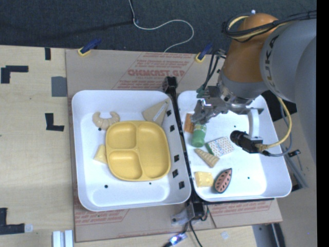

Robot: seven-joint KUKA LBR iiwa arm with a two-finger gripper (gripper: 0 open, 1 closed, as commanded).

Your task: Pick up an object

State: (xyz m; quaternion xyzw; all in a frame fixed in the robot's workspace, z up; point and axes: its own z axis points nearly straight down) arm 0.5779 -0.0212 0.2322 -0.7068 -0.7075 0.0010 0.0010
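My gripper (202, 113) hangs over the upper left part of the right bin (267, 187), under the arm's orange band. Just below it stands a small green bottle (199, 135), with an orange piece (188, 123) next to it by the bin's left wall. Further down lie a checkered card (221, 146), a beige cone (207, 158), a yellow block (203, 178) and a red-brown oval toy (222, 180). Nothing shows held in the gripper.
The left bin (85, 189) holds a yellow divided plate (138, 150), a tan croissant shape (105, 119), a beige wedge (157, 112) and a yellow slice (100, 154). A black cable fitting (245, 140) hangs over the right bin's middle.
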